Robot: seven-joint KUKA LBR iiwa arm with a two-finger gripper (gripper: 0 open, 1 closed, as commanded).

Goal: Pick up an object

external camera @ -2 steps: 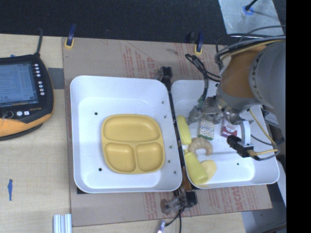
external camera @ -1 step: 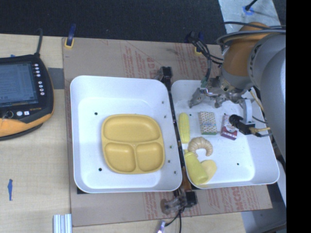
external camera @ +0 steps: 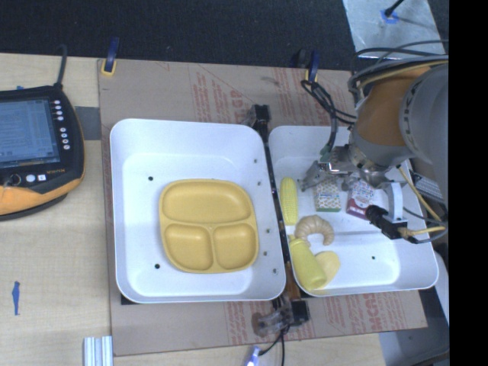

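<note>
On your bench, two bins (external camera: pixel 122 204) sat side by side. The gripper (external camera: pixel 341 175) hung over the right one, above a small carton (external camera: pixel 328 197); you couldn't tell its grip. A croissant (external camera: pixel 315 228) lay nearby.

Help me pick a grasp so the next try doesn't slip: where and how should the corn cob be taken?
Grip the corn cob at its middle, across its narrow width, coming straight down. It lies flat and lengthwise along the right bin's left wall, so one finger likely has little room on that side; the croissant sits just past its near end.
</note>
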